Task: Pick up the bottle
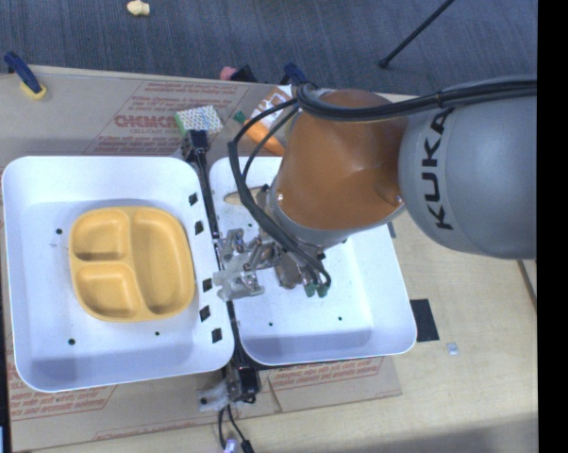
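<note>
Item: bench, cardboard-lined, carrying two shallow white bins side by side. Left bin: one yellow divided plate, three compartments, lying flat near the bin's middle, well apart from the arm. Right bin: largely covered from above by the arm, grey with an orange band, reaching in from the right with its wrist pointed down into the bin's left half. Tool: metal parts visible under the orange band, just beside the divider between the bins; whether its fingers stand apart or together cannot be told, the wrist masking them. Bottle: no clear sighting. A pale, elongated sliver shows at the upper left of the right bin, partly under the arm, and may be part of it; identification uncertain. If so, its long axis would lie roughly left to right across the bin, lying down rather than upright; which end is the neck cannot be told. An orange item sits at the bin's far rim, half hidden, nature unclear. Task status, by judgement: approach made, tool low in the bin; no object is seen between the fingers, so a grasp is unconfirmed, and the lift is left to do.
</note>
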You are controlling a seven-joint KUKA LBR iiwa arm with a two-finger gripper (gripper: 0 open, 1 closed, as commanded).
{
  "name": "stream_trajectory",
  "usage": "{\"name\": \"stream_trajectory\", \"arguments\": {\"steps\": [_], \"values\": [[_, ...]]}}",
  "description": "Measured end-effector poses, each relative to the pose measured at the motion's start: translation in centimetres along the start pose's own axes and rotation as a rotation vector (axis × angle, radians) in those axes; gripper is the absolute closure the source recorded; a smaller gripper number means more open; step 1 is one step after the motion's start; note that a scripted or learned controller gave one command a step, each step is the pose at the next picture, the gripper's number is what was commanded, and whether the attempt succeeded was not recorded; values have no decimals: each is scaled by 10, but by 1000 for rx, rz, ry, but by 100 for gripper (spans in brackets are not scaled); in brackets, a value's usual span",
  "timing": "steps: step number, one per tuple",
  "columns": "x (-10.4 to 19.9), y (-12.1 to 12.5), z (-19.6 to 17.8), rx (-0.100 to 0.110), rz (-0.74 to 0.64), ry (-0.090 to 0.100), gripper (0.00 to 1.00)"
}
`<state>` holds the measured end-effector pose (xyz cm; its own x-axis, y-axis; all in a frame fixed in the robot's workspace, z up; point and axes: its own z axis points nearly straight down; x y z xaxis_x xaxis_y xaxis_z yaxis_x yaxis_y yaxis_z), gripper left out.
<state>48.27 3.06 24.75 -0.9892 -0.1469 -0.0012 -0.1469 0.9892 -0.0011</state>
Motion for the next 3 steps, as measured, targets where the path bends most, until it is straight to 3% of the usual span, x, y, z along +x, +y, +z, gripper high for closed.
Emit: {"name": "stream_trajectory", "arguments": {"steps": [1, 2, 3], "values": [[-7, 9, 27, -1, -481, 4, 100], [13, -91, 10, 0, -300, 0, 100], [6, -110, 42, -2, -626, 4, 100]]}}
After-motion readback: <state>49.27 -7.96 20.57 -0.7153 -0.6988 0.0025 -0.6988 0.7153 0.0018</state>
